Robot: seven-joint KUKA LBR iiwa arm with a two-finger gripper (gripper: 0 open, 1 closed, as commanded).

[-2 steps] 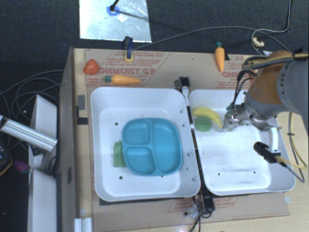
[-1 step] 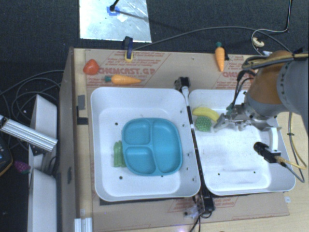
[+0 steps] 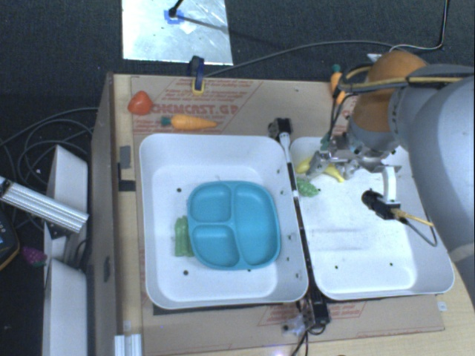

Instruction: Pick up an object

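**Gripper working the far corner of the right bin**

I am watching the gripper [image 3: 335, 162] hanging low over the far left corner of the right bin [image 3: 386, 273], right at a yellow object [image 3: 320, 167]. Its long axis is running left to right, tilted slightly; I cannot tell whether the gripper has hold of it or how far open it is. A small green piece [image 3: 307, 190] is lying just beside. The left bin [image 3: 159, 221] is holding a blue divided plate [image 3: 233, 225]. On the surface [image 3: 223, 106] beyond, a toy carrot [image 3: 188, 123] is lying sideways.
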